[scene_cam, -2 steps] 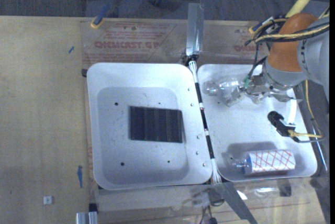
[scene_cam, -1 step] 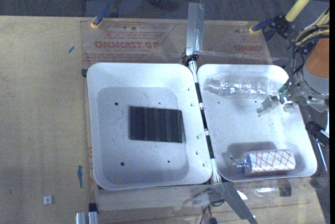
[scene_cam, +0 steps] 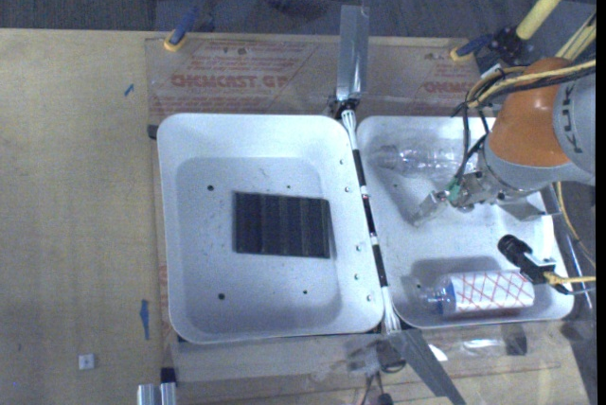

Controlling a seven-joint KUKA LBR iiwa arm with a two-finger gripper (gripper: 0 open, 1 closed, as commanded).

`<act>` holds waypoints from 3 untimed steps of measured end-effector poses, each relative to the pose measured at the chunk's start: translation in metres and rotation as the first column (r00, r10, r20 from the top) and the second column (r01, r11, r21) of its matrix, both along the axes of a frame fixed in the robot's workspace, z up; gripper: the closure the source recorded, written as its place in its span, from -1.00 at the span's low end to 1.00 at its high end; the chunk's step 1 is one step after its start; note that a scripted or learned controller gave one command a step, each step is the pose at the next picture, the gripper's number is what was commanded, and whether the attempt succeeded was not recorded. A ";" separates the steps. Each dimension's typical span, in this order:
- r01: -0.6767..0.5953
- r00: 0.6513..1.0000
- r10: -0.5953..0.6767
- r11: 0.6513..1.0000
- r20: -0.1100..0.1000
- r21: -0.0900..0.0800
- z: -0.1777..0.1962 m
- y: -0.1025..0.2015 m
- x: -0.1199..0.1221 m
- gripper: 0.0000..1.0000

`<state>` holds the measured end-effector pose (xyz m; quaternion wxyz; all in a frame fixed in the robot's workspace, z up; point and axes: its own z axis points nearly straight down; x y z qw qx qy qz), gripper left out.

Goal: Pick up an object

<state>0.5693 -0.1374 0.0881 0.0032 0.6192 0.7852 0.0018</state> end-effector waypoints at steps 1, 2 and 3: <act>0.008 1.000 -0.008 1.000 -0.008 0.002 0.036 -0.012 -0.090 -1.00; 0.009 1.000 -0.009 1.000 -0.005 0.001 0.046 -0.012 -0.089 1.00; 0.009 1.000 -0.009 1.000 -0.005 0.001 0.046 -0.012 -0.089 -1.00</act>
